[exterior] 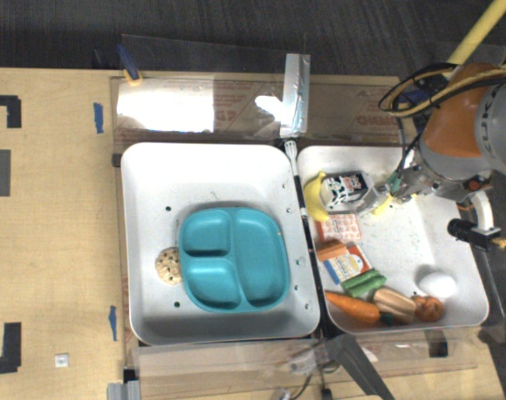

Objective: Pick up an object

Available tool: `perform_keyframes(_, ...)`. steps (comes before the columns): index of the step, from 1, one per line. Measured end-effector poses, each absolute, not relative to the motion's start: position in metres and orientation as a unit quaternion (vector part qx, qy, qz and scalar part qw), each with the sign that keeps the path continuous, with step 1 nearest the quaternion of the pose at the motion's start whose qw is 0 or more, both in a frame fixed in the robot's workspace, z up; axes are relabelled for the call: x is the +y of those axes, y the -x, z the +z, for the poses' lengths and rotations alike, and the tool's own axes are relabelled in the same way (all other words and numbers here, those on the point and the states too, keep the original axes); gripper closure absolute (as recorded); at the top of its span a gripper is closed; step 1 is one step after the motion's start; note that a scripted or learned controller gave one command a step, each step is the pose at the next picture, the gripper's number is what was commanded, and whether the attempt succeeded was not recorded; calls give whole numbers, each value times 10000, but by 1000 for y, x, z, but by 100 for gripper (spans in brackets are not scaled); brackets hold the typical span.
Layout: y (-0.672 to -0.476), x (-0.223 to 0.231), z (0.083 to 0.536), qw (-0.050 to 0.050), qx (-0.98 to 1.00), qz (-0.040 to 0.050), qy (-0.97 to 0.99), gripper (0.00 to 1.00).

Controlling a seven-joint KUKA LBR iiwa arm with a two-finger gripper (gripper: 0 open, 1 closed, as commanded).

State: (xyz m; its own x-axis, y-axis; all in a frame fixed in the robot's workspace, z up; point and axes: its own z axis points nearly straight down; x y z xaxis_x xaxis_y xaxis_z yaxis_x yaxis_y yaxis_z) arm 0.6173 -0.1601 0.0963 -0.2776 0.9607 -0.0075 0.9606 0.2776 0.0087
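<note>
The gripper (378, 197) hangs low in the right bin (465, 257) near its far edge, just beside the small milk carton (346, 188), so the reach seems under way, and next it must close around the carton.

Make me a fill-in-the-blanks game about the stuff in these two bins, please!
1. The teal divided plate lies in the ____ bin.
2. The cookie sits just to the ____ of the plate.
3. The carrot is colored ____.
4. The gripper hovers over the ____ bin.

Missing words: left; left; orange; right
</note>
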Motion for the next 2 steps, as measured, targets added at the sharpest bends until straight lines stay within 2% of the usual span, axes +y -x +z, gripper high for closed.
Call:
perform_keyframes(1, -650, -129, 86, -130, 8018, -132, -5973, 0)
perform_keyframes(2, -601, -75, 187, 29, 8042, 21, -5943, 0)
